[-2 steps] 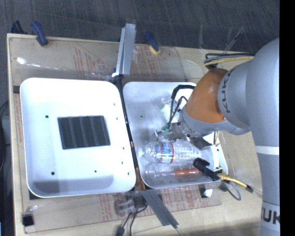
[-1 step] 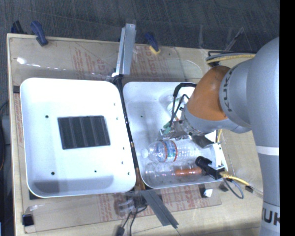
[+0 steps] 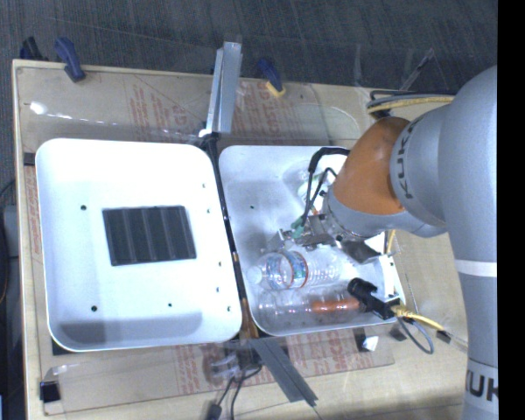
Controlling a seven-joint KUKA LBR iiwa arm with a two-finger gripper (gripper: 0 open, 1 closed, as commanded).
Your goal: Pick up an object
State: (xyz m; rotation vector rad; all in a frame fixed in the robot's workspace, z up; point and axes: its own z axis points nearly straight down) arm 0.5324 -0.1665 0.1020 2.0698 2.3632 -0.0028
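Bottle (image 3: 289, 271): camera view; clear plastic, lying on its side in the right bin (image 3: 254, 178), toward the bin's near edge, about mid-width; likeliest pick target, being the thing closest to the tool
Gripper (image 3: 304, 233): low inside the right bin, just beside the bottle on its far side; touching or a hair apart, can't separate the two; open or closed: cannot tell, wrist hardware and clear plastic muddle that spot
Arm (image 3: 437, 173): reaches in over the right bin's right edge; orange band (image 3: 372, 178) above the bin's far-right part; wrist bent down, which fits a top-down reach at the bottle
Rod (image 3: 331, 306): copper-coloured, flat along the right bin's near edge, just beside the bottle; sits where the floor curves up to the wall, as a round thing would
Left bin (image 3: 70, 234): ribbed dark mat (image 3: 149, 234) flat at its centre, well apart from the gripper; not in play
Step (judgement): at the grasp point; bottle rests on the bin floor, not lifted
Risk (judgement): round, slick, light bottle; may roll toward the near edge or squirt out if the close lands off-axis; rod could get nudged
Next (judgement): centre across the bottle's body; close; lift straight up; confirm hold before clearing the rim
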